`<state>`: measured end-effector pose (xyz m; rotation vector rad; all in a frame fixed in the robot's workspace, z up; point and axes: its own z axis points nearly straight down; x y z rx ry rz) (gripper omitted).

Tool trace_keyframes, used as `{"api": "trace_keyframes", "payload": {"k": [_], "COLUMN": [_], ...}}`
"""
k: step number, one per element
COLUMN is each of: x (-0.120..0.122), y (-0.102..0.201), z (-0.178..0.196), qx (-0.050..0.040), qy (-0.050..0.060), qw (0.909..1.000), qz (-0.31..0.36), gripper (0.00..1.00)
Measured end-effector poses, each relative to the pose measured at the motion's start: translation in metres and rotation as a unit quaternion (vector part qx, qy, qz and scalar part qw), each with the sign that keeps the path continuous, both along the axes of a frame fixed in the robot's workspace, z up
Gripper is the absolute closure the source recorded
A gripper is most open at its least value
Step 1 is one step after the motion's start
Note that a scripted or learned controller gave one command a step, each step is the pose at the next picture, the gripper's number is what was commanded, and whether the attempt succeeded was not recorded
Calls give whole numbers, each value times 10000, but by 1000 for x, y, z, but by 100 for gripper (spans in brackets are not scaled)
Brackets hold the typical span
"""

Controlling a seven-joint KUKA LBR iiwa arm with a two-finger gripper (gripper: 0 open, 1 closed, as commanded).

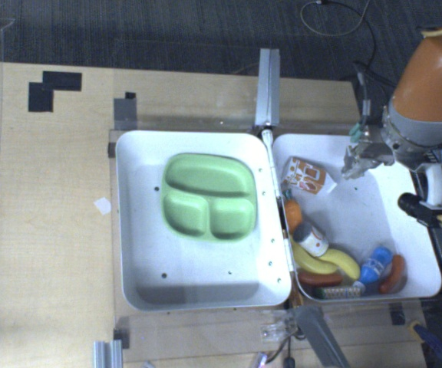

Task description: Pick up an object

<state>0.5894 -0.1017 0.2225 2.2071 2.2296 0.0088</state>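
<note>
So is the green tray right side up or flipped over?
Right side up. The green tray lies flat in the left bin, and its three hollow sections face upward.

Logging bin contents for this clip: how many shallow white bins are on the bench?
2. The left shallow white bin holds a green sectioned tray; the right shallow white bin holds the loose items.

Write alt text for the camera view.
The gripper hovers over the right bin beside a small carton; a banana and other items crowd its near edge. The left bin holds a green divided tray.
</note>
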Motion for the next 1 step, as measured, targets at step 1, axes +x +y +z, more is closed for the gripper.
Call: {"api": "trace_keyframes", "payload": {"k": [1], "x": [8], "y": [-30], "z": [81], "qx": [-6], "qy": [10], "qw": [9951], "qz": [-987], "gripper": [100]}}
